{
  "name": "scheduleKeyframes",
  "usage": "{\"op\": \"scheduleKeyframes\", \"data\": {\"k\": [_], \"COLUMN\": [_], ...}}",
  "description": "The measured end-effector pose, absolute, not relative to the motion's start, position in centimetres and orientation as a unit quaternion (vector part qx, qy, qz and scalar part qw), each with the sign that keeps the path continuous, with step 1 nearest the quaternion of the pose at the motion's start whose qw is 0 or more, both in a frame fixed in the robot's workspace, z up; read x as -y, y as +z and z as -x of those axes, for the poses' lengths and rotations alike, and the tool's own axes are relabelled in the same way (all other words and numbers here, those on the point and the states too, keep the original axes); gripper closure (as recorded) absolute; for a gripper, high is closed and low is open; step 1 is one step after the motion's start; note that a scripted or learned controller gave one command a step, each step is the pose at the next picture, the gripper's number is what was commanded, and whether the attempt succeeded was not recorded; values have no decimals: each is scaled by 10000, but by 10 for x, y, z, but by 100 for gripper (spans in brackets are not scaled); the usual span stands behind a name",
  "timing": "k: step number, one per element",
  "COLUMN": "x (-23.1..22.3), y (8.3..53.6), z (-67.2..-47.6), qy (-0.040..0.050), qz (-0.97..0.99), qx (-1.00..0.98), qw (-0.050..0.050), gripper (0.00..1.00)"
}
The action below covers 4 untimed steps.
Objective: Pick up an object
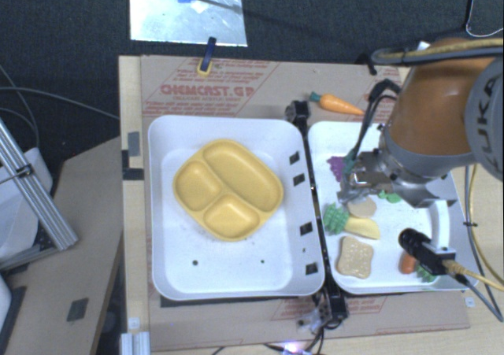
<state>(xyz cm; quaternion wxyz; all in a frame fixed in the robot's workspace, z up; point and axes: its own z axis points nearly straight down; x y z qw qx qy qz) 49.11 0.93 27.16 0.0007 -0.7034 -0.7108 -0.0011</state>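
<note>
The right bin (335,137) holds several toy foods: purple grapes (338,165), a round beige piece (362,208), a yellow slice (363,227), a green leafy piece (335,220) and a toast slice (355,257). My gripper (352,186) hangs low over this bin, between the grapes and the beige piece. The wrist and arm hide the middle and right of the bin. An orange-red piece (407,264) shows near the bin's front right corner.
The left bin (157,212) holds a yellow divided plate (227,188). A toy carrot (340,104) lies on the cardboard behind the right bin. A black divider with clips (307,188) runs between the bins. A blue and yellow object (207,56) lies at the back.
</note>
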Motion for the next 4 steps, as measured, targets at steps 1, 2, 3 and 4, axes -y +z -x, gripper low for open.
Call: {"op": "scheduleKeyframes", "data": {"k": [1,2,3,4], "x": [-59,-72,-71,-84], "y": [225,273,271,423], "z": [-486,-488,-487,-488], "qy": [7,-27,-11,-86], "qz": [7039,7047,7056,7048], "qx": [7103,7095,7086,7094], "qw": [22,-15,-6,-51], "gripper": [100,100,0,0]}}
